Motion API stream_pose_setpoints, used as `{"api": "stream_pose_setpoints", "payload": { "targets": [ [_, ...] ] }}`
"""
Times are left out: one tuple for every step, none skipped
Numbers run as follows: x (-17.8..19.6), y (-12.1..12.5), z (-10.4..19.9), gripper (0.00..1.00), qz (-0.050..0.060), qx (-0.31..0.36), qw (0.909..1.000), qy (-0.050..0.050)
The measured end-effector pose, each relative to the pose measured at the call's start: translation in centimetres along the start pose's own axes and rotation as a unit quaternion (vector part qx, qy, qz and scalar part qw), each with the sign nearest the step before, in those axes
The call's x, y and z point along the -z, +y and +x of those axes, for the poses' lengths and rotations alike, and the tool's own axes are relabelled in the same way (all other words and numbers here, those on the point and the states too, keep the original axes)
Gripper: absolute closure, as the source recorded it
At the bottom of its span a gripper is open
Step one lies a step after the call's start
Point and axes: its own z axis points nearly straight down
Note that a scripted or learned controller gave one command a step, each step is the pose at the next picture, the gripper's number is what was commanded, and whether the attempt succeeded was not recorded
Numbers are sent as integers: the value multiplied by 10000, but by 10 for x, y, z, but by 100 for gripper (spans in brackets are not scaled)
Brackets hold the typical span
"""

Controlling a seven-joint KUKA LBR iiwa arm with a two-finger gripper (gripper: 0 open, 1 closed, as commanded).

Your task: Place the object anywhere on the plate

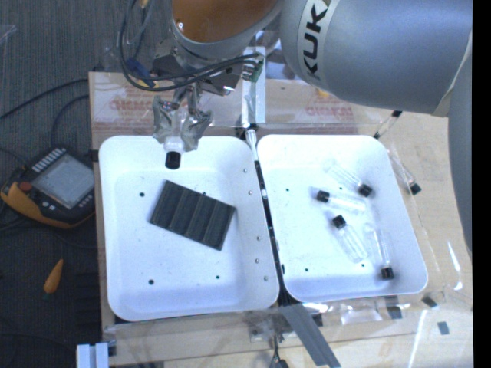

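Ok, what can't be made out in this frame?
1. Camera view: whether the gripper actually holds the black-capped vial just beneath it. The vial's clear glass fades into the white left bin.
2. Camera view: how many vials lie in the right bin. Their clear bodies blend in, and the black caps alone stand out.
3. Camera view: the arm is cut off by the top edge.

The grey arm (376, 37) is seen extended from the right, its gripper (176, 140) pointed downward with a small black-capped vial (173, 158) clasped between the fingers.
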Motion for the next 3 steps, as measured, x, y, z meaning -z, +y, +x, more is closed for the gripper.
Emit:
{"api": "stream_pose_setpoints", "payload": {
  "targets": [
    [103, -12, -7, 100, 5, 2492, 9684, -23],
    [102, 65, 11, 100, -25, 4202, 9074, -10],
    [101, -18, -16, 100, -7, 5728, 8197, -27]
  ]
}}
